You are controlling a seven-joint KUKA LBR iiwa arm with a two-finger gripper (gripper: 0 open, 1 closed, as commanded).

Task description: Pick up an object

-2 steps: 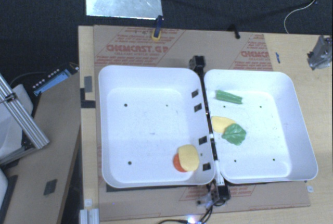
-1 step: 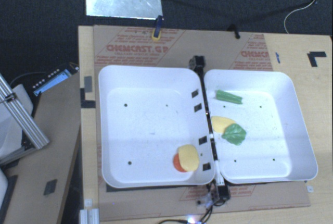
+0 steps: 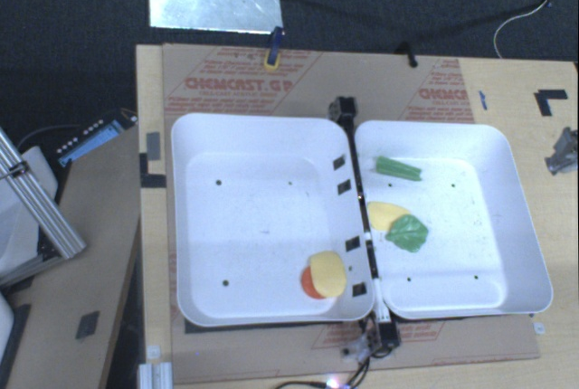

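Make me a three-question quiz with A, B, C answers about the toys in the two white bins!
1. Where does the long green piece lie?
A. left bin
B. right bin
C. on the floor

2. How many toys are in the right bin?
A. one
B. three
C. five

3. In the left bin, the yellow piece is
A. overlapping the orange piece
B. far from it
C. hanging over the rim

Answers: 1 B, it lies near the right bin's far wall. 2 B, long green, yellow, leafy green. 3 A, yellow covers part of orange.
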